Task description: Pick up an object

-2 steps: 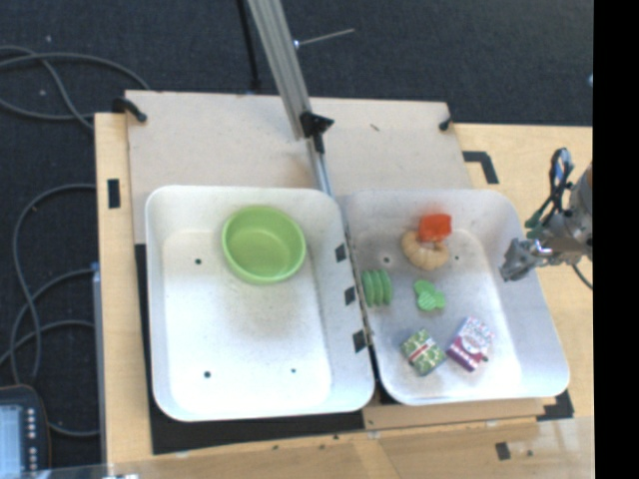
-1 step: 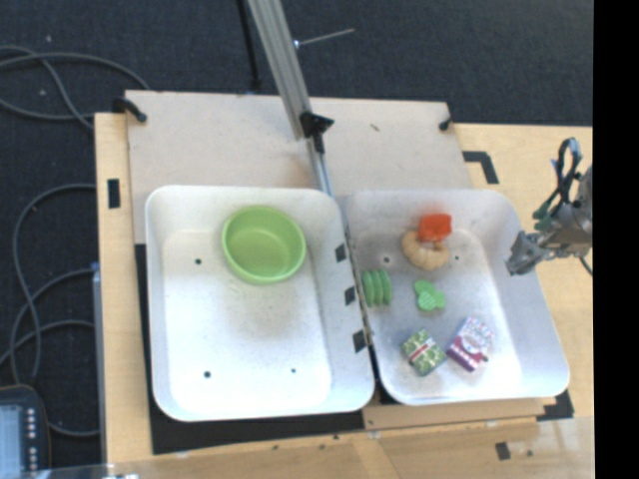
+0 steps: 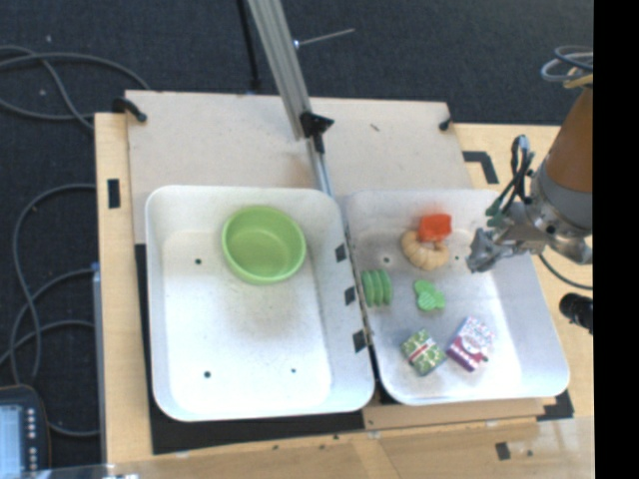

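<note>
1. Left bin [image 3: 180,367]: one light green bowl [image 3: 264,244], upright, in the far half of the bin, nearer its right side. Rest of the floor is bare white with a few dark dots.
2. Metal pole [image 3: 283,58] runs at a slant from the top edge down to the seam between the two bins.
3. Right bin [image 3: 529,367], left side: green ribbed piece [image 3: 376,287] just beside the bin's left wall.
4. Right bin, middle: tan rounded toy [image 3: 426,251] with an orange-red block [image 3: 435,228] touching its far-right side. Small green lump [image 3: 429,295] sits near, just below the tan toy.
5. Right bin, near edge: green patterned cube [image 3: 422,351] and pink-white patterned cube [image 3: 470,342], side by side, close but apart.
6. Gripper [image 3: 481,253]: low over the right bin, just right of the tan toy, not touching it. Nothing visible between its fingers. Too dark and small to judge how wide it's open, so can't tell.
7. Arm [image 3: 571,158] comes in from the right, orange band above the grey wrist, over the bin's right edge.
8. Worktop [image 3: 220,138]: tan board under both bins.
</note>
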`<state>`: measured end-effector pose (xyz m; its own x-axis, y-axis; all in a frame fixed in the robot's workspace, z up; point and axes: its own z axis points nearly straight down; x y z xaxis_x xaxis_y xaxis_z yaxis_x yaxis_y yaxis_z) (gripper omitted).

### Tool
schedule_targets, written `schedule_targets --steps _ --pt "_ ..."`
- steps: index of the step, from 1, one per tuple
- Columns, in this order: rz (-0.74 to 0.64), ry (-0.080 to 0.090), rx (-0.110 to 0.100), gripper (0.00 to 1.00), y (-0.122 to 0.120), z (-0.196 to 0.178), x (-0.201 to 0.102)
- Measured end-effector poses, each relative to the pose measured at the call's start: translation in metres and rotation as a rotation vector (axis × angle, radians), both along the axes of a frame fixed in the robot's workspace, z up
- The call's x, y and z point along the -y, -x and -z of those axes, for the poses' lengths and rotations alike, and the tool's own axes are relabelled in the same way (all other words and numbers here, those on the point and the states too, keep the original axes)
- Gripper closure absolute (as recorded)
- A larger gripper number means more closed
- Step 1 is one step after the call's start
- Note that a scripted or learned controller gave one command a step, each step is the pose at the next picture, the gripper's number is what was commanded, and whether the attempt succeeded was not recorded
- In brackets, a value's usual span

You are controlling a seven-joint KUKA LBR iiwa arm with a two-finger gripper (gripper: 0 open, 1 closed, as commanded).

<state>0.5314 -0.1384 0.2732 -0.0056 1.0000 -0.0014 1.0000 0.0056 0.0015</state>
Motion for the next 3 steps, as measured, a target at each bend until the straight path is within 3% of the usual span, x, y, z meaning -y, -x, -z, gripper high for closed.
schedule_targets --steps 2,3 --pt "0.002 -0.001 -0.003 1.0 -0.018 0.028 -0.101" --pt "-0.004 -0.004 0.0 1.0 -0.034 0.022 -0.157"
